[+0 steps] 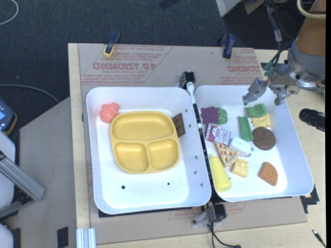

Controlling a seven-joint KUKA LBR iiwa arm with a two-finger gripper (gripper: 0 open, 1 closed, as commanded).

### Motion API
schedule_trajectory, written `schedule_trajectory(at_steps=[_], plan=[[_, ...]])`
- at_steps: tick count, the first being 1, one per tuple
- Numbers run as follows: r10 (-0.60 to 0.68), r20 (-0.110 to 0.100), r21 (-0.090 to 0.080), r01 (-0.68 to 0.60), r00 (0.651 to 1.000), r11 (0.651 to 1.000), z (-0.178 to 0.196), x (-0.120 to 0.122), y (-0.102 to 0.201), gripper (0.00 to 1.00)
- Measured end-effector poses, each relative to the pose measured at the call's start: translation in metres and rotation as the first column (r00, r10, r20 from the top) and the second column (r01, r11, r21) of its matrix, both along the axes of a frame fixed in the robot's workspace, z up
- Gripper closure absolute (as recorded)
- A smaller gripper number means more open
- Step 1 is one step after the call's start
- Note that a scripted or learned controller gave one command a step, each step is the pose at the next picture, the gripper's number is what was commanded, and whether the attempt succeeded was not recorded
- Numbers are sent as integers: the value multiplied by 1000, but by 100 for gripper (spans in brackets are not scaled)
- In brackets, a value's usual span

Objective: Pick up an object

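Camera view: cardboard-topped bench (155,61), dark floor (77,9).

The arm (310,40) is a thick round body, orange-tan in its upper part, with a grey ring below it and a paler metal flange under that. Thin black cables run down its left side, and a yellowish cable loops beside its top. The gripper (268,93) is grey metal: two short angular fingers (254,93) set apart under a boxy grey mount, with a small green patch at the mount's left.
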State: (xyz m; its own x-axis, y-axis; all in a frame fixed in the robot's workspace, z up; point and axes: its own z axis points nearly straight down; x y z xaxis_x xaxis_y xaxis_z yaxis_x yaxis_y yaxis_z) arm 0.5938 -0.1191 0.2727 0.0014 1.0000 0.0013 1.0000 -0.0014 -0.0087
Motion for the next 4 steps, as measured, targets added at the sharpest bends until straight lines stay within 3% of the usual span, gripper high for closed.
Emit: schedule_trajectory(at_steps=[1,4], plan=[[2,9,-1,-2,1000,1000,5,2,0,0],[1,0,1,-1,1000,1000,-169,11,17,0]])
